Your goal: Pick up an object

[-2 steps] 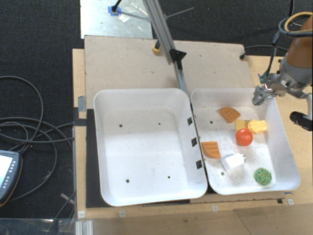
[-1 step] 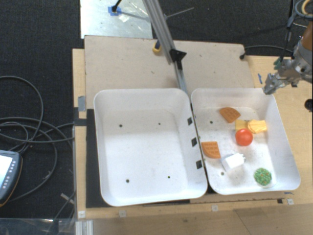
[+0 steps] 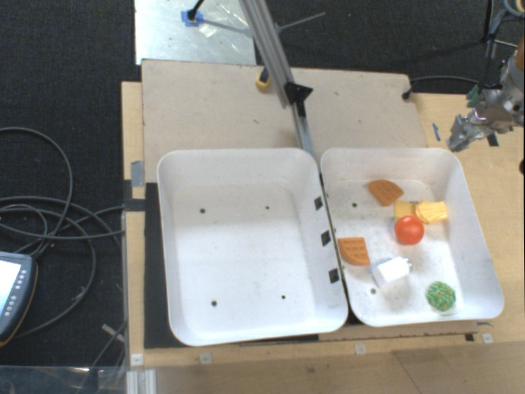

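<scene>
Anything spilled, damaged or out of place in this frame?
Nothing stands out. All six small items, among them the red ball and green ball, lie inside the right bin. The gripper hangs outside its far right corner.

My gripper (image 3: 466, 131) hangs outside the right bin (image 3: 472, 212), past its far corner. Inside sit a red ball (image 3: 409, 231), two orange wafers (image 3: 385, 191) and a green ball (image 3: 440, 295).

Left bin (image 3: 176, 220) lies open; objects (image 3: 408, 231) crowd right bin (image 3: 472, 212).
</scene>
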`<action>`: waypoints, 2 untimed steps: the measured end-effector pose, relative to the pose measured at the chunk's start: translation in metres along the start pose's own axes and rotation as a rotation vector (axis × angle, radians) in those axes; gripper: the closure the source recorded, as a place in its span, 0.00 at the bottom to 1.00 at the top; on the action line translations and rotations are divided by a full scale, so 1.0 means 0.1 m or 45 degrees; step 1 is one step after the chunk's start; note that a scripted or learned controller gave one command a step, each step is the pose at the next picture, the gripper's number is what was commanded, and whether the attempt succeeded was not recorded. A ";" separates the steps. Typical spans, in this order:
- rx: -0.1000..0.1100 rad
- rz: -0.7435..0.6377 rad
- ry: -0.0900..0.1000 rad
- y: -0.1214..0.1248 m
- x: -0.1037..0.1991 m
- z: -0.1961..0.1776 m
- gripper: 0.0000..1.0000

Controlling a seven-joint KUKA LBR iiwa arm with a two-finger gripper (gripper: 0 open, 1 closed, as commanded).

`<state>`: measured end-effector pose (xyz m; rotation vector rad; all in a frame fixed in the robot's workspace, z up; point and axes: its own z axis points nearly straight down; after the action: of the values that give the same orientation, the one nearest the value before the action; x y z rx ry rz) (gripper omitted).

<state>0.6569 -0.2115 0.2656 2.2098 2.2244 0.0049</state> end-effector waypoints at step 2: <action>0.003 -0.006 0.004 0.12 1.15 -0.02 1.00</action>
<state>0.6684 -0.0964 0.2672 2.2072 2.2325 0.0056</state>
